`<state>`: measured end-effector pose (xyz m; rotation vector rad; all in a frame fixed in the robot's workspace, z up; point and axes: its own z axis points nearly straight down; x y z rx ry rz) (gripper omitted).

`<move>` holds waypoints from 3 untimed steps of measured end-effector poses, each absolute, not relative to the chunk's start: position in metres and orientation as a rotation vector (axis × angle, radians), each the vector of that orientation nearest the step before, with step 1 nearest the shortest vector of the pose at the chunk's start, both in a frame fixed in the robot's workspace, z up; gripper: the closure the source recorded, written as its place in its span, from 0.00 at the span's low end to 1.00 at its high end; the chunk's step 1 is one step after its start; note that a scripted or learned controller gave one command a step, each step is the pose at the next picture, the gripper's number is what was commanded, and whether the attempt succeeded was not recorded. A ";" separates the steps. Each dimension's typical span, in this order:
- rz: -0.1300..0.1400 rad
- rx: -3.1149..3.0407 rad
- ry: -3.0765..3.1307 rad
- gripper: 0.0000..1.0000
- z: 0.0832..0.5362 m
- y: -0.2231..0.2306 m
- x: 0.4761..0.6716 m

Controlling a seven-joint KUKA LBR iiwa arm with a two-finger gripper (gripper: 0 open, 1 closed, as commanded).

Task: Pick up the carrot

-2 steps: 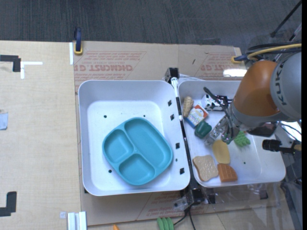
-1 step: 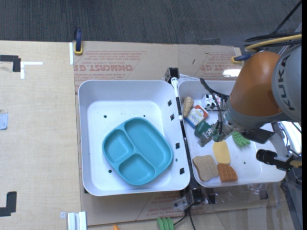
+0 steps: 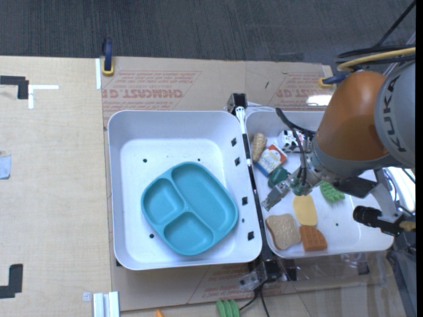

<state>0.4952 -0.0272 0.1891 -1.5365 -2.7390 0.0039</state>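
Poised low in the right-hand shallow white bin (image 3: 353, 233), near its left wall: two-finger gripper (image 3: 283, 191) under the grey arm's orange band. Open or shut, impossible to tell from above. Just beside it, toward the bin's front edge: a pale yellow rounded slab (image 3: 305, 210) and a tan bread-like slice (image 3: 283, 230). Further on, against the front edge: a stubby orange block (image 3: 312, 238), judged to be the carrot, touching or nearly touching both neighbours. Toward the bin's right side, a green ridged piece (image 3: 332, 191); toward the back-left corner, a small white, red and blue packet (image 3: 271, 158). Main risks, as judged: closing on the yellow slab or the bread instead, given the crowding; or pinning the block against the front wall and losing it.
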 end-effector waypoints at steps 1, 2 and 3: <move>0.004 -1.536 -2.739 0.00 0.189 -0.027 0.495; 0.004 -1.536 -2.739 0.00 0.189 -0.027 0.495; 0.004 -1.536 -2.739 0.00 0.189 -0.027 0.495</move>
